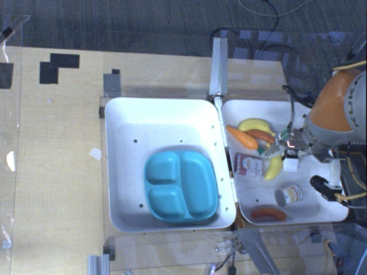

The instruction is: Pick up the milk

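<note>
Over the right bin (321, 211), the pincer (282, 148) hangs low among crowded food, and whether it is spread or closed I cannot tell. Just left of it lies the milk (250, 166), a flat carton beside a banana (274, 167) and below a carrot (242, 137), probably why the arm comes in low. Its label is blurred.

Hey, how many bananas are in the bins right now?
2, both in the right bin: one banana at the far side above the carrot, one right of the milk. The hand may hide more.
</note>
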You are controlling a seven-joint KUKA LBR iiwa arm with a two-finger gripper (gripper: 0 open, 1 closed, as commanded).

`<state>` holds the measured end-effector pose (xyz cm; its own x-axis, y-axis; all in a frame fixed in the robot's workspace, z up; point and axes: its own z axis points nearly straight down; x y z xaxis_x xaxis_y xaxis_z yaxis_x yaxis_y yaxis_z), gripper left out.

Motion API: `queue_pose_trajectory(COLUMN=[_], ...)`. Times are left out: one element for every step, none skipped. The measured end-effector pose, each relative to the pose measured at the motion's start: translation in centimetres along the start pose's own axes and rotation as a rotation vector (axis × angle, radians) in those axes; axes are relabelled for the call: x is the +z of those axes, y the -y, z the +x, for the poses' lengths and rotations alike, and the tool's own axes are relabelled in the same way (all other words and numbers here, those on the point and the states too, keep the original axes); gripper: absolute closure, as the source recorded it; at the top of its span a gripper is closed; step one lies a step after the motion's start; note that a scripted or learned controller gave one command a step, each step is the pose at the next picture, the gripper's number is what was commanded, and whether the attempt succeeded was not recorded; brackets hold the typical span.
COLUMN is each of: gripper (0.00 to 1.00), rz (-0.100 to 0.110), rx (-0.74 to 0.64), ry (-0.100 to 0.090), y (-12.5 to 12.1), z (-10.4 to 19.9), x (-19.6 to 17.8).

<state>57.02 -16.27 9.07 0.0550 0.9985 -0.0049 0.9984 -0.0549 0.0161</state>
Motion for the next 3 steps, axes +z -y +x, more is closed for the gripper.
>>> queue_pose_trajectory(gripper=[1.00, 1.00, 1.00], rz=[-0.006, 0.010, 0.014], rx=[-0.002, 0.111, 0.209], ry=[-0.001, -0.003, -0.004], y=[-0.3, 0.0, 3.6], z=[0.1, -0.9, 5.8], x=[-1.3, -12.3, -12.9])
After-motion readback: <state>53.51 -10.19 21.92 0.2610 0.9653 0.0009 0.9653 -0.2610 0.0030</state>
